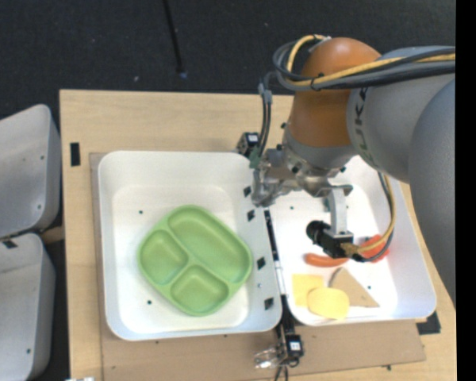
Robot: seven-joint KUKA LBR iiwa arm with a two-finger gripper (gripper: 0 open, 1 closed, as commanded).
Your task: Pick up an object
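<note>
Arm (pixel 397 109): grey, with an orange band (pixel 333 86) above the wrist, reaching in from the right. Gripper (pixel 297 185): above the upper left corner of the right bin (pixel 401 288), close to the wall shared with the left bin (pixel 127 181). Gripper state: cannot tell from this angle, whether wide, narrow or closed on anything. Candidate things for picking, all in the lower left part of the right bin: a yellow square piece (pixel 302 286) flat on the floor; a yellow round piece (pixel 328 302) overlapping its lower right corner; a tan triangle (pixel 355 290) touching the round piece on the right side. Just above these three, a red-orange stick (pixel 321 259), lying roughly level, below the gripper and apart from it. In the left bin: a green plate (pixel 194 259) with three compartments, flat on the floor, set at a diagonal, slightly below centre. Both bins side by side on a pale wooden bench (pixel 166 105).
</note>
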